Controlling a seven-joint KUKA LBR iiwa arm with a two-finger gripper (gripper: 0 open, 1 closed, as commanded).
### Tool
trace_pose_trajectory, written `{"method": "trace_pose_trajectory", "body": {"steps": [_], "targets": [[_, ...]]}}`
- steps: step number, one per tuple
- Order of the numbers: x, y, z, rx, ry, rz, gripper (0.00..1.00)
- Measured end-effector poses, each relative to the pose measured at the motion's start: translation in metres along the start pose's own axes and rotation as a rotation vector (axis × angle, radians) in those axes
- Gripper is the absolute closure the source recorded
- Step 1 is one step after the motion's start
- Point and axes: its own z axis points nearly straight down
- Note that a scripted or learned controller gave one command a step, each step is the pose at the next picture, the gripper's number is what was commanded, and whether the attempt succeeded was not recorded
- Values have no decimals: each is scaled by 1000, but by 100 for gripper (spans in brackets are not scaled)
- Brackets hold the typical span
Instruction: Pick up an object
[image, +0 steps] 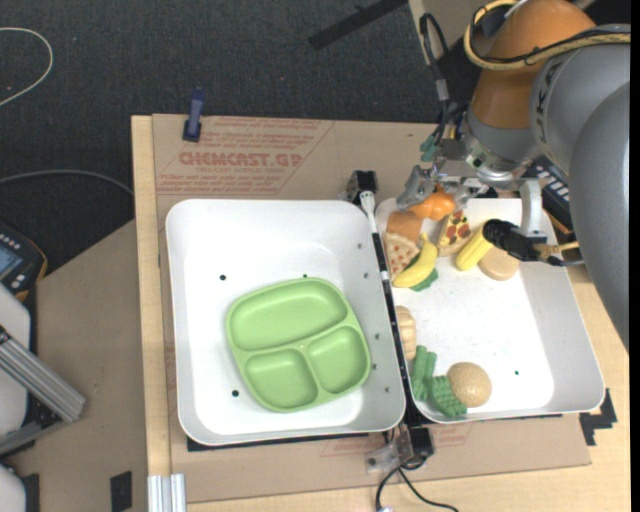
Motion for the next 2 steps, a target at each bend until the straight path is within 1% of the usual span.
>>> {"method": "trace_pose_trajectory", "body": {"steps": [1, 2], "targets": [[80, -17, 8, 20, 3, 3, 100], [118, -69, 7, 23, 1, 8, 100]]}}
